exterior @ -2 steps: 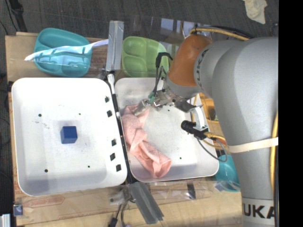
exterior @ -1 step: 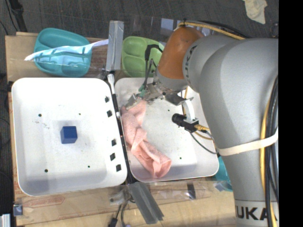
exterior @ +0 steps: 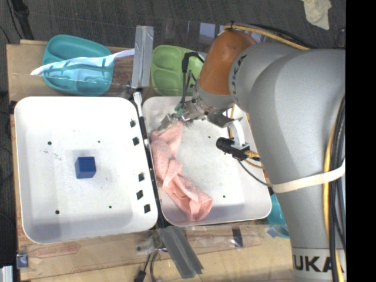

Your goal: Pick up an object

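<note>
So the gripper (exterior: 179, 117) sits low at the top of the right bin (exterior: 247, 207), right by the pink cloth's (exterior: 173, 172) upper end; the cloth stretches lengthwise away from it toward the near wall.

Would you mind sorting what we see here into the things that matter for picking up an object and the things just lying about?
Part of the job:
- gripper, over the top end of the pink cloth
- pink cloth, in the right bin
- blue cube, in the left bin

Lying about:
- teal container, behind the left bin
- green container, behind the right bin
- crumpled rag on the floor
</note>
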`<state>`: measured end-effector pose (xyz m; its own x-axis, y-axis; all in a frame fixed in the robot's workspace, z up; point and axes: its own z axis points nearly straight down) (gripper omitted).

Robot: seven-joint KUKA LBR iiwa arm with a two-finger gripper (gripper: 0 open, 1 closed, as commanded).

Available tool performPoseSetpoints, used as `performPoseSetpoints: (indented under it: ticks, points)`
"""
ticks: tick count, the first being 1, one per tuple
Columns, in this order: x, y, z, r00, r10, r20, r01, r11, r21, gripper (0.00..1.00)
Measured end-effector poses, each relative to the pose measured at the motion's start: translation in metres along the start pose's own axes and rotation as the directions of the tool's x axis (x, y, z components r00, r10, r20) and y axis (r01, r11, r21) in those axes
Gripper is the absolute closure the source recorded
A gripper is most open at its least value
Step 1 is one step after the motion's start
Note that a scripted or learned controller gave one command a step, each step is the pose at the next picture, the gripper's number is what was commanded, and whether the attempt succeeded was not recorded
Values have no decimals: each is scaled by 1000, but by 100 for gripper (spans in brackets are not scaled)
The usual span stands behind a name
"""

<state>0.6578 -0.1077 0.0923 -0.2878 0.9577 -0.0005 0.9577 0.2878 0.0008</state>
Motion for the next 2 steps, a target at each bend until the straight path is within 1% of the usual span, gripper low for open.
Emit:
performPoseSetpoints:
  ticks: [1, 2]
  points:
    - [16, -19, 2, 1000, -30, -3, 30, 1000, 6, 0]
    - [1, 0, 0, 997, 71, 0, -71, 997, 1, 0]
